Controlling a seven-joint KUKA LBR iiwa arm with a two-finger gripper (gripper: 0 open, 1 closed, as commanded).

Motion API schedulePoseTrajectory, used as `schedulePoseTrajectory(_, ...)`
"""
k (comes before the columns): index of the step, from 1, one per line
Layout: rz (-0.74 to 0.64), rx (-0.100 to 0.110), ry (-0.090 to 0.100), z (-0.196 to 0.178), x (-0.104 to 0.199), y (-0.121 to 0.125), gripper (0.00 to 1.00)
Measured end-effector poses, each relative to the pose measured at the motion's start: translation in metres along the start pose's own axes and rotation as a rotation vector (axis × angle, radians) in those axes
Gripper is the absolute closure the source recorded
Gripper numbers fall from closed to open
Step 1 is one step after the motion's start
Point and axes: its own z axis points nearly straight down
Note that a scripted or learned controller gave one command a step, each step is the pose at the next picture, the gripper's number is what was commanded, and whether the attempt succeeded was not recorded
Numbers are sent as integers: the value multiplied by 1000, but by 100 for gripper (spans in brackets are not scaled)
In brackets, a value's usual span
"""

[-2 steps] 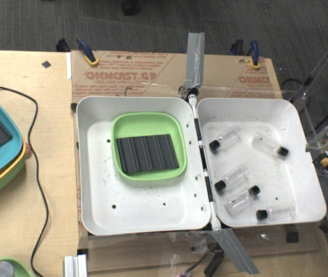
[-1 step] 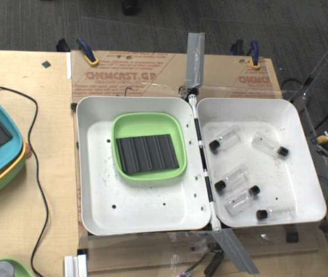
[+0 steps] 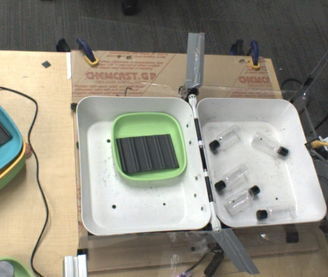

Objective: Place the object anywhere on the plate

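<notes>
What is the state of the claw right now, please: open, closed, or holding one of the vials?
Claw: its state cannot be told from the camera view. The five clear vials lie loose in the right bin; the green plate carries only a dark ridged insert.

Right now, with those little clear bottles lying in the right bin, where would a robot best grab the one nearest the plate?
Probably across the middle of the vial, coming straight down from above. It lies on its side, black cap toward the green plate, so its narrow clear body offers two opposite sides to pinch. It lies apart from the other vials, leaving finger room.
</notes>
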Motion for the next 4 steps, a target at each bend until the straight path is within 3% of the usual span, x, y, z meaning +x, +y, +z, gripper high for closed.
schedulePoseTrajectory(3,-2,0,1,14,0,0,0)
schedulePoseTrajectory(4,-3,-2,3,-58,0,0,0)
